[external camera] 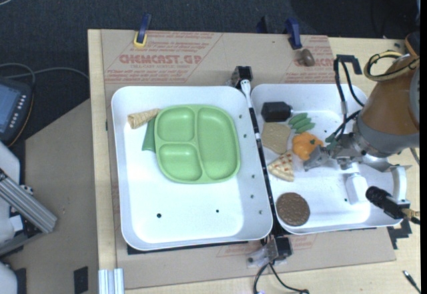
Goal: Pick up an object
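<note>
Arm's reaching in from 3 o'clock, orange-banded wrist over the right bin point(333, 219), gripper point(319, 157) low and pointing toward 9 o'clock. Can't tell how far the fingers are open – they're a grey blur against the white floor, and nothing is visibly between them, so I wouldn't call anything held. Nearest candidate is the small orange fruit point(303, 145), just beside the gripper tip at roughly its 10 o'clock; can't say whether they're touching. Clutter is tight there: green pea pods point(301, 121) at the fruit's 12, a tan bread slice point(275, 137) at its 9, a pizza wedge point(283, 167) at its 7, a black block point(275, 111) further up toward 11. Brown cookie point(292, 209) sits alone at the bin's 6 o'clock edge, well apart from the rest. Left bin point(133, 206) has a green divided plate point(197, 143) with an ice-cream cone point(143, 118) at its 10 o'clock – out of play for this reach, I'd say. My read: it's lining up on the fruit. To do it well, centre the fingers on the fruit before closing, come straight down rather than at a slant – a round thing will roll off toward the bread if nudged from 3 o'clock. Close slowly and lift vertically, so the pizza wedge doesn't get dragged along. If the fruit keeps squirting away, the cookie is the easier isolated target, though flat and hard to get under.
</note>
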